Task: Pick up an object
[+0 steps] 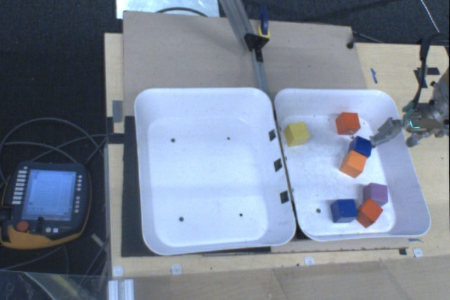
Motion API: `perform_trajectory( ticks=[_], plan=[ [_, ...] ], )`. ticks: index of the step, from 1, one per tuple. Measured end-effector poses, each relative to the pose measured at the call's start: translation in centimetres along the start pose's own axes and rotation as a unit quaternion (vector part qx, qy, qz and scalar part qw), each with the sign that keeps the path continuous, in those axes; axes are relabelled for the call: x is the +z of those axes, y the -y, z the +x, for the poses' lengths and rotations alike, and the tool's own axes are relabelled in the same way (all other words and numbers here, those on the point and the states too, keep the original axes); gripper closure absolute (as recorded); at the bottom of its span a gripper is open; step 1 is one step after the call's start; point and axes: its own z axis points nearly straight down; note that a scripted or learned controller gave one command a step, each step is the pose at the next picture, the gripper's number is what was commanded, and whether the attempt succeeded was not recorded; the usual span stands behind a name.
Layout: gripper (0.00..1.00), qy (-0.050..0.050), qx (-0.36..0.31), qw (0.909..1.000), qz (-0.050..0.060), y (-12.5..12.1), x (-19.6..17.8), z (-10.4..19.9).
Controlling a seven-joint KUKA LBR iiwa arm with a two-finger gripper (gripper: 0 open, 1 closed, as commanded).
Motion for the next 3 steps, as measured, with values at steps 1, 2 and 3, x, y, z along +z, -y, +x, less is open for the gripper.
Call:
perform_trajectory(
  ticks=[1, 2, 3],
  plan=[
    [0.0, 0.0, 0.0, 1.0, 0.0, 0.0, 0.0, 0.0],
    [0.0, 0.0, 0.002, 1.0, 0.002, 0.4, 6.1, -0.2],
    [0.0, -0.001, 0.002, 1.0, 0.002, 1.2, 10.6, 0.0]
  ],
)
